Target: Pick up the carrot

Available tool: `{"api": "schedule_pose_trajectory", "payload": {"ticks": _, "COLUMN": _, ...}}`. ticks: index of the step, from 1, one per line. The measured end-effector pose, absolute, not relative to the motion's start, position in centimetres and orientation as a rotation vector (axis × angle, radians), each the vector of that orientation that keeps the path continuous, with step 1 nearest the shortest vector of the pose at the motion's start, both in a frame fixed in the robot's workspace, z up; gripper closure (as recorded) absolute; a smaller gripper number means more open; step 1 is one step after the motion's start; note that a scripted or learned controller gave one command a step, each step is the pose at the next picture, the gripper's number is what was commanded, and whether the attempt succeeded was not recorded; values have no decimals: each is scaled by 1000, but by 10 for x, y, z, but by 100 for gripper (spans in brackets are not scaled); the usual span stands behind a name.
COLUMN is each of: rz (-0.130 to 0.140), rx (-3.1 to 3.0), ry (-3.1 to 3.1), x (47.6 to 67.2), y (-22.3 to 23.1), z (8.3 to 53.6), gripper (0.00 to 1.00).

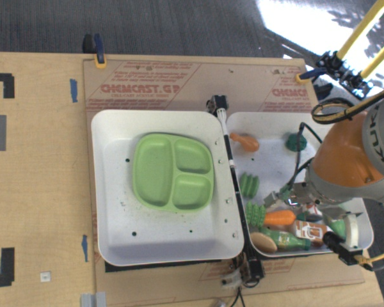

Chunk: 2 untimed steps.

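The carrot [280, 219], orange with a leafy green top [256, 215], lies near the front of the right bin [269, 165]. My gripper [296, 200] hangs just above and behind the carrot's thick end, under the grey wrist and orange band [345, 155]. The wrist hides how the gripper meets the carrot. A second small orange piece [245, 141] lies at the back left of the same bin.
The left bin [109, 171] holds a green divided plate [174, 171]. Around the carrot lie a green ridged item [249, 185], a tan bread-like piece [264, 240] and a printed packet [302, 235]. A dark green object [296, 142] sits at the back.
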State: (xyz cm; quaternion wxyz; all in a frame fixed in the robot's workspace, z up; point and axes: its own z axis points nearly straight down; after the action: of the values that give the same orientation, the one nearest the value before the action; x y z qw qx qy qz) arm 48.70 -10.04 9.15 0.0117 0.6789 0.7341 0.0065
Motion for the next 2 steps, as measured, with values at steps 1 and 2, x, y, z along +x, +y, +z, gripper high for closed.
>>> {"api": "schedule_pose_trajectory", "payload": {"ticks": 1, "rz": 20, "rx": 1921, "ry": 2457, "x": 487, "y": -103, "z": 92, "gripper": 0}}
{"api": "schedule_pose_trajectory", "payload": {"ticks": 2, "rz": 20, "rx": 2496, "ry": 1901, "x": 484, "y": -104, "z": 90, "gripper": 0}}
